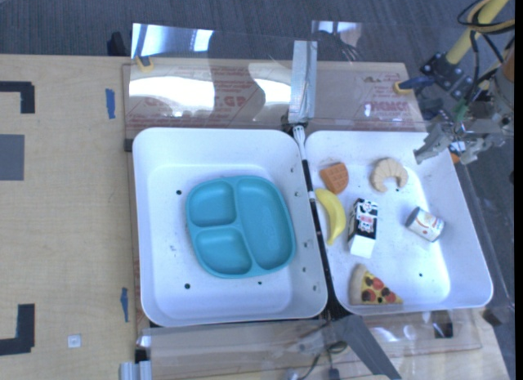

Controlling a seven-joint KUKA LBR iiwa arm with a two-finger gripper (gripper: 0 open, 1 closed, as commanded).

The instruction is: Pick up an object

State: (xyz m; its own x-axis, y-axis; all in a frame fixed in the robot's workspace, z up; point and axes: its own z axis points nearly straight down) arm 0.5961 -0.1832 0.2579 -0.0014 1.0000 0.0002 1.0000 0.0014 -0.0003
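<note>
Grey gripper (433, 148) hangs over your right bin's (470, 207) far right corner, touching nothing; its opening you cannot tell. Croissant (390, 174) lies nearest it.

A single fixed camera sits above the counter (57, 207) and looks down at a slant, far enough off to take in both bins whole. The left bin (155, 166) lies near the middle of the frame, the right bin (458, 264) toward the right side. The arm (470, 121) enters at the upper right.
</note>
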